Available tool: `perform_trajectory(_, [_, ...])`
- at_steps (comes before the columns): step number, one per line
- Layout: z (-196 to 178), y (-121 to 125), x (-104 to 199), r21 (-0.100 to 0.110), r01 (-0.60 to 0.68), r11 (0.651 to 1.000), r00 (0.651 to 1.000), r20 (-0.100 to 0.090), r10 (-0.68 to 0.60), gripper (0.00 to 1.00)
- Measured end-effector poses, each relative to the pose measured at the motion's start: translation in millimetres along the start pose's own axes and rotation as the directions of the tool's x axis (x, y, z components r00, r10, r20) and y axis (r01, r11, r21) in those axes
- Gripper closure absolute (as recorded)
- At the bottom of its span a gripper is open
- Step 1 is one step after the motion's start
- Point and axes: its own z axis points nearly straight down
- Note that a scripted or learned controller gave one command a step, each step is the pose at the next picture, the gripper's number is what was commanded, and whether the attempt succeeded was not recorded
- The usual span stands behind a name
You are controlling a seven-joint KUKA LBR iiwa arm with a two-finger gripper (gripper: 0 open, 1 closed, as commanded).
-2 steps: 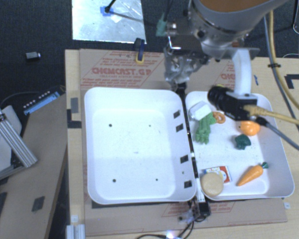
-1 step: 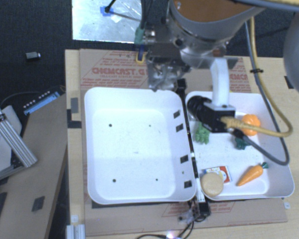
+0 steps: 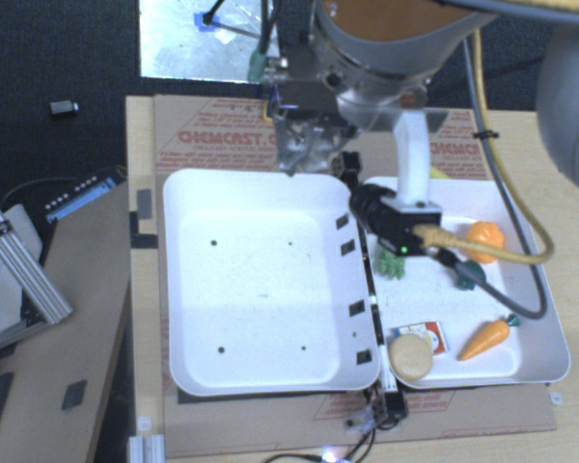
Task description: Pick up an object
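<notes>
Camera view: tapered orange carrot [image 3: 485, 339], green-tipped.

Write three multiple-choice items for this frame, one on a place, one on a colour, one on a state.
1. Where does the toy carrot lie?
A. in the left bin
B. in the right bin, near its front right corner
C. on the floor

2. What colour is the small leafy toy beside the divider between the bins?
A. green
B. blue
C. red

3. How does the round cookie sit?
A. lifted in the air
B. in the left bin
C. resting flat on the right bin's floor, beside a small card

Answers: 1 B, the carrot lies by that bin's right wall; 2 A, its clumps read green; 3 C, it lies on the white floor touching nothing above.
</notes>
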Motion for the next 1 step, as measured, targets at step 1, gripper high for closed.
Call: perform_trajectory(1, [34.6,60.4,-120.7,0.001,-0.018,1.000,1.000,0.005,0.018,1.00])
